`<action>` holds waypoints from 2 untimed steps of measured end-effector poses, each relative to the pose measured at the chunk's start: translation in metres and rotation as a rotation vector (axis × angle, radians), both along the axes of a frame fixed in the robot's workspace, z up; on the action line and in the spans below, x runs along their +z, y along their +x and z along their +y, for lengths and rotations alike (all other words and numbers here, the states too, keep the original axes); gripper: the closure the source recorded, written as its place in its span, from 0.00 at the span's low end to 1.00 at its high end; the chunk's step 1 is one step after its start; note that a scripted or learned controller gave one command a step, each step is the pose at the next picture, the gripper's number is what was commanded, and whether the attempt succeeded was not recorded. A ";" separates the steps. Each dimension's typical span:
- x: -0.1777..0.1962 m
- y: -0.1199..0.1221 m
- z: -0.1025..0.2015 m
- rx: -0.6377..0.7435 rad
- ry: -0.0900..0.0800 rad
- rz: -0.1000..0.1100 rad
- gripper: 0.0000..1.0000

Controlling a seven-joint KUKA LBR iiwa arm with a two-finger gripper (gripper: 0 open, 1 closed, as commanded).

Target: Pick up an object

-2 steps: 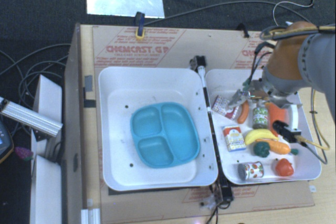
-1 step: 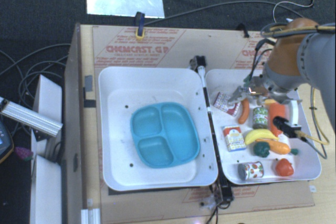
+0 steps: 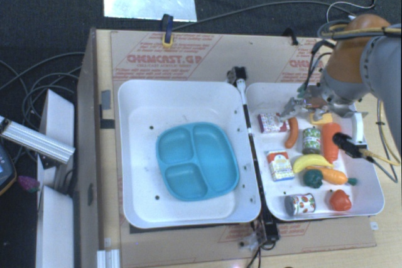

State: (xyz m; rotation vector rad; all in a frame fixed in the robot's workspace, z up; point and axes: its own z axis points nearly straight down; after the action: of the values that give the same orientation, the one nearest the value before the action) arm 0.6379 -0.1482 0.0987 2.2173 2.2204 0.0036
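My gripper (image 3: 293, 108) hangs over the far part of the right bin (image 3: 377, 201), just above and right of a small red-and-white box (image 3: 271, 123). An orange sausage (image 3: 292, 132) lies just below it. Nearby are a green can (image 3: 311, 140), a carrot (image 3: 331, 142), a banana (image 3: 312, 163), a small juice carton (image 3: 280, 166), a green pepper (image 3: 313, 178), a can with a red-spotted label (image 3: 300, 204) and a red tomato (image 3: 340, 199). A yellow-and-red item (image 3: 321, 117) sits partly hidden under the wrist.
The left bin (image 3: 141, 103) holds a blue divided plate (image 3: 197, 160). A black clip (image 3: 237, 75) sits on the divider between the bins. Cables trail along the bench's right side (image 3: 383, 160).
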 end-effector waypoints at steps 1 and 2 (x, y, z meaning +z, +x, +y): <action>-0.007 -0.018 0.017 -0.002 -0.005 -0.017 0.00; -0.007 -0.006 -0.029 0.001 -0.001 -0.014 0.00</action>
State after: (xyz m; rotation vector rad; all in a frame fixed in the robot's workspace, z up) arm 0.6315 -0.1777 0.0920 2.2090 2.2146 0.0178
